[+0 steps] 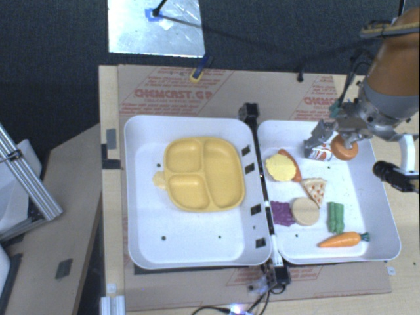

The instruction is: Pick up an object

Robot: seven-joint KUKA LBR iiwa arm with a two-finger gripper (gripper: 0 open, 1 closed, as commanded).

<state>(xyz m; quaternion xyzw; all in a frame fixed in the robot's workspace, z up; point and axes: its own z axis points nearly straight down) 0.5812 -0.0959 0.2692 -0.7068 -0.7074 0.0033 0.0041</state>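
The right bin (380, 228) holds several toy foods. A yellow piece on an orange one (282, 168) lies near its left wall. Around it are a pizza-like wedge (315, 190), a tan disc (305, 210), a purple piece (282, 212), a green piece (335, 216) and a carrot (341, 239). My gripper (331, 140) hangs low over the bin's far part. A small red and white item (320, 153) and an orange round piece (345, 149) sit right under it, partly hidden by it.
The left bin (141, 241) holds a yellow divided plate (200, 174). A black hinge strip (259, 176) runs between the two bins. A black part (394, 174) juts in at the right bin's right rim. Metal rails (23, 176) stand at the far left.
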